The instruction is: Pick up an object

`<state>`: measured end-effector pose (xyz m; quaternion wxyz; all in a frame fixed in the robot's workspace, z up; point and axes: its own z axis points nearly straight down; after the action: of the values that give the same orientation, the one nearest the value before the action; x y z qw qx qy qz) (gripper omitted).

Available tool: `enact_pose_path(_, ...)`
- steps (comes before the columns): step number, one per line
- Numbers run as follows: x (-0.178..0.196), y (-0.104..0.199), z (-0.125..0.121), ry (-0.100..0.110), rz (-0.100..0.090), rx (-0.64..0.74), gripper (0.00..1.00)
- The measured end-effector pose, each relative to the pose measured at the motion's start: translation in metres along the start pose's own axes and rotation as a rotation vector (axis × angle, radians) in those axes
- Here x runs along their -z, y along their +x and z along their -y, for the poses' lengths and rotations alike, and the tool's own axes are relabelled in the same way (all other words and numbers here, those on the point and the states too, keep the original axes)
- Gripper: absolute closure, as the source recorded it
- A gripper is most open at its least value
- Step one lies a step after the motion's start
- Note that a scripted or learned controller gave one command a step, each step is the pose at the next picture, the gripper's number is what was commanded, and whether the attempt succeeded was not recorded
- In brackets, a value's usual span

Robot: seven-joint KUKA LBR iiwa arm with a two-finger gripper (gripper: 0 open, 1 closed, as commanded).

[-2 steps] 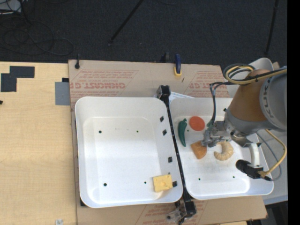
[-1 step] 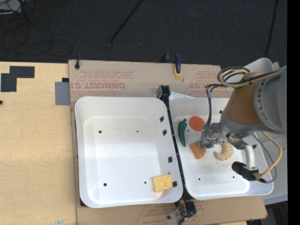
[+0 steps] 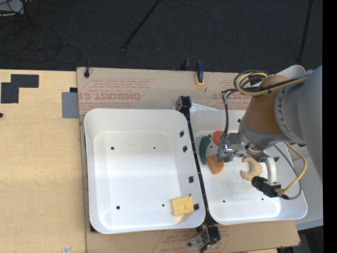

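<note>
Now I see gripper (image 3: 225,151) low in right bin (image 3: 295,211), centre-right of frame, above orange piece (image 3: 215,165); finger state unclear. I'd centre, descend straight, close gently.

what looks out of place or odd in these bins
Nothing looks spilled or broken. The yellow block sits alone in the left bin, near its front right corner, while the other items, an orange piece and a green piece, cluster in the right bin around the tool.
</note>
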<state>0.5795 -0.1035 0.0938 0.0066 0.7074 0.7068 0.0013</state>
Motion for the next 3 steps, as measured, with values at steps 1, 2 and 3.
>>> enact_pose_path(1,0.012,-0.002,-0.001,-0.002,0.000,-0.004,1.00)
enact_pose_path(2,0.000,-0.016,0.006,-0.003,-0.004,0.000,1.00)
enact_pose_path(3,0.026,0.013,-0.031,0.010,-0.008,0.004,1.00)
